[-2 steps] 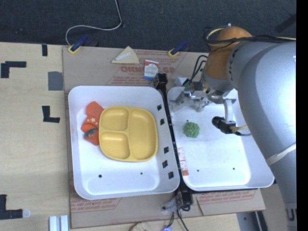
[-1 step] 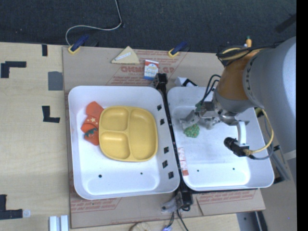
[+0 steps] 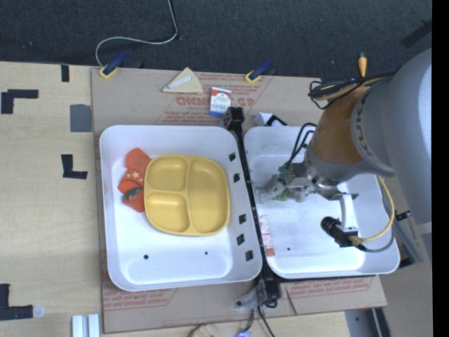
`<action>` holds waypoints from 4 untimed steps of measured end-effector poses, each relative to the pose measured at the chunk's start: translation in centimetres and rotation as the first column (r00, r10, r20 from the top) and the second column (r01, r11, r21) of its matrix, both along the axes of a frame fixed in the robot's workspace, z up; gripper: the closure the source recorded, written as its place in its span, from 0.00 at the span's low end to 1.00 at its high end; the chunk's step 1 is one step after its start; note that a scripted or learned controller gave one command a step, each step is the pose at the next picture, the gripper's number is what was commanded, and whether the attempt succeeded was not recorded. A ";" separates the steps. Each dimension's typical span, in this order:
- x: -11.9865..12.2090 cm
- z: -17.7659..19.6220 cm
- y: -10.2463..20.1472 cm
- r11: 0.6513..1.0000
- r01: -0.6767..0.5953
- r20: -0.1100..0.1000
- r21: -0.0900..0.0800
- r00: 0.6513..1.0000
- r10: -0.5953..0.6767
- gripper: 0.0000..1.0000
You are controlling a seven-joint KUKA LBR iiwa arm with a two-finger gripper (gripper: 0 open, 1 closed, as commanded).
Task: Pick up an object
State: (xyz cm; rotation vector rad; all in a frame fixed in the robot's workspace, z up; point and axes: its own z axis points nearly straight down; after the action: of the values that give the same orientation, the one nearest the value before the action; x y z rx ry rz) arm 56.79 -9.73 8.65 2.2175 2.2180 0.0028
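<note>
A: Arm (image 3: 382, 118) comes in from the right, grey with the orange band, bent down over the right bin (image 3: 365, 258).

B: Hand?

A: Hand (image 3: 286, 187) sits low in the right bin, toward its left wall, near the divider between the two bins. Tips are lost in blur. Can't tell how far open it is, can't tell if it has anything.

B: Object there?

A: A small greenish thing (image 3: 279, 194) right at the hand's tip, on the bin floor or touching it; too blurred to name. A black fitting on a yellow cable (image 3: 337, 230) hangs just behind the hand.

B: Left bin?

A: Left bin (image 3: 126, 258) holds a yellow divided plate (image 3: 188, 194), three compartments, lying flat about centre. Orange-red items (image 3: 133, 177) sit just beside its left edge, touching it, with a dark green bit at the lower end.

B: Outside the bins?

A: Cardboard sheet (image 3: 140, 93) under both bins on the table (image 3: 42, 216). Behind the bins: a tan triangular wedge (image 3: 184, 82) and a small red-and-white carton (image 3: 220, 102), near each other, apart.
</note>
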 end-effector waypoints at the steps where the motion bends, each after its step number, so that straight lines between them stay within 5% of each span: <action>1: 6.3 0.0 -0.2 1.000 -0.001 -0.001 0.001 1.000 0.001 0.00; 2: 2.5 0.0 -0.7 1.000 -0.001 -0.001 0.000 1.000 0.001 0.00; 3: 2.6 1.0 -0.8 1.000 -0.001 0.001 -0.001 1.000 0.001 1.00; 4: 2.6 1.0 -0.8 1.000 -0.001 0.001 -0.001 1.000 0.001 0.00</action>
State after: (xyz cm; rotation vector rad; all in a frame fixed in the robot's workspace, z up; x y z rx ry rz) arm 59.35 -10.50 9.68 2.2156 2.2177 0.0030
